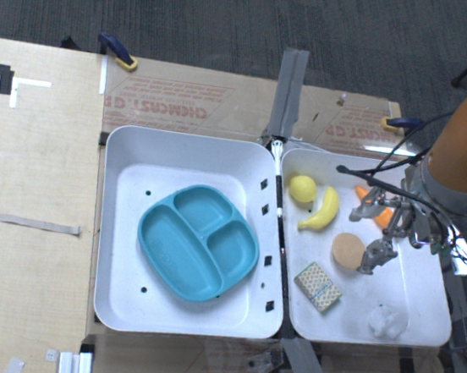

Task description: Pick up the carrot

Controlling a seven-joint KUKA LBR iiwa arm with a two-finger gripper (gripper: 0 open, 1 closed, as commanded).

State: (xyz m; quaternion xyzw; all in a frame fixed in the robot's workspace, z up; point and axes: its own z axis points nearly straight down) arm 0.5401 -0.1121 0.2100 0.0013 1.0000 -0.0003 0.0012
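Orange carrot: lies in the right bin, near its far wall, partly hidden behind the gripper. Jaws: hang low over the bin floor, just nearer the camera than the carrot; whether open or closed cannot be told. Advice: descend astride the carrot's length, well clear of the wall. Neighbours: tan round disc just beside the jaws; banana, lemon, patterned sponge nearby. Left bin: blue divided plate.
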